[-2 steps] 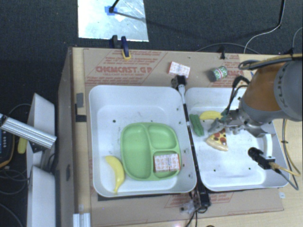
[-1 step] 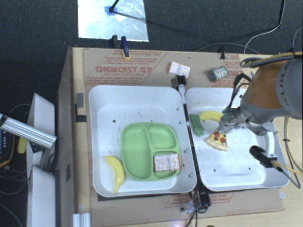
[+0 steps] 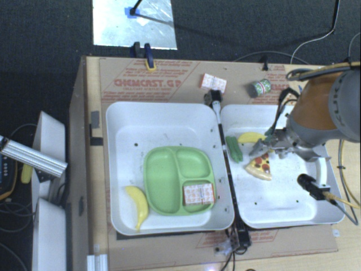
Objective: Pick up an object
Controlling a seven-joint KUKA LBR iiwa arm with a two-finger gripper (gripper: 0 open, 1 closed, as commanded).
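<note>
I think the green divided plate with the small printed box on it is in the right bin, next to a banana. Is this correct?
Not quite. The camera view shows the green divided plate, with the small printed box on it, in the left bin, not the right. The banana does lie next to it.

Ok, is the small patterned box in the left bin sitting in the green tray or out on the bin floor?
In the tray. The patterned box lies flat in the lower right compartment of the green tray, inside its rim.

Brown bench [image 3: 152, 78], two white bins [image 3: 121, 151] side by side, small carton [image 3: 213, 82], tin can [image 3: 261, 87]
</note>
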